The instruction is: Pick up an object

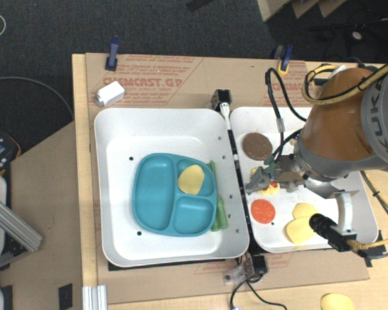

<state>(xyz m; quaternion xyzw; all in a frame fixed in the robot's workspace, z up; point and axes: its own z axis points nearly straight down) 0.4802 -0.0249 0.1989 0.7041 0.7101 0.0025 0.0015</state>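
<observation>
Tool (262,181) low in right bin (368,228), touching small yellow-orange object (270,187), finger spread unclear

Arm (349,128) being cut off by right frame edge, covering much of right bin (368,228). Gripper (264,181) at centre right: finger state being obscured. Small yellow item (271,187) beneath it being partly hidden. Yellow object (335,301) being cropped at bottom edge.

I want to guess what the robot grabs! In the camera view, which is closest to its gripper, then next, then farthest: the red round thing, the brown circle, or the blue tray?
From the gripper:
1. Red round thing, just below it.
2. Brown circle, just above; nearly tied with the first.
3. Blue tray, in the left bin.
</observation>
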